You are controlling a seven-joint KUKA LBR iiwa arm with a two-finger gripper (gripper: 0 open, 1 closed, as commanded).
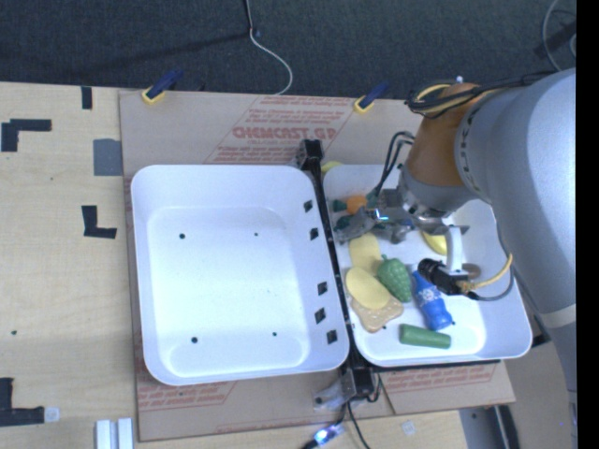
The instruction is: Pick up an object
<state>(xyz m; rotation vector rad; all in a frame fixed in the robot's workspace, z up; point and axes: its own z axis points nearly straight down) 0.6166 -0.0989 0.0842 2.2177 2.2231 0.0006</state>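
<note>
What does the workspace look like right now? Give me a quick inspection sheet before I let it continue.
Surface: bench with a cardboard sheet under two white bins.
Job's things: the right bin holds a blue bottle, a green cylinder, a dark green lumpy piece, yellow pieces and a tan piece, packed close together.
Clutter: black tape marks on the bench.
End effector: end effector low over the right bin's upper left part; grasp not discernible.
Cables: a thin cable on the dark backdrop; a yellow cable on the arm.
Surroundings: left bin, dark cloth backdrop.
</note>
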